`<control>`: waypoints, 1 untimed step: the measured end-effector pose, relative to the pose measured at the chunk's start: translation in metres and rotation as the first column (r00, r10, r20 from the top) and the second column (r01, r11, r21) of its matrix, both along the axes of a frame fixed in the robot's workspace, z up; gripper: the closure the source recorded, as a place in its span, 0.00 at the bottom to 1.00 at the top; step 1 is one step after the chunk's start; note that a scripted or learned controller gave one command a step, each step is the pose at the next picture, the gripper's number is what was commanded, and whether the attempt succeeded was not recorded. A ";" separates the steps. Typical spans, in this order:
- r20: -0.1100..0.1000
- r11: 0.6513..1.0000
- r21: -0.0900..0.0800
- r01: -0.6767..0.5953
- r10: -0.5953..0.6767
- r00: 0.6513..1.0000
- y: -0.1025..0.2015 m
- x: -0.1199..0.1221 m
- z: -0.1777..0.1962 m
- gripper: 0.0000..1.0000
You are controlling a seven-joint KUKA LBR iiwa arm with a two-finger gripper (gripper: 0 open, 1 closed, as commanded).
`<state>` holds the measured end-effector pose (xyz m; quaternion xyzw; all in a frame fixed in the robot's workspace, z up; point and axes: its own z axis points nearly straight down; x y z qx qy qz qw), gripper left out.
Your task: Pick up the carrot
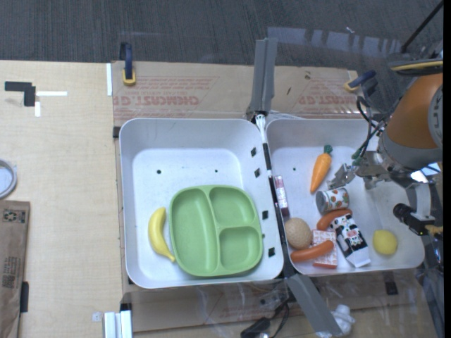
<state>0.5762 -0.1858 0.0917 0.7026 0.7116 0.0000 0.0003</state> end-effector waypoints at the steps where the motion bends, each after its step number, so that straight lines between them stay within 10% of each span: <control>1: 0.000 0.992 -0.001 -0.129 0.129 0.992 0.058 0.050 0.000 0.00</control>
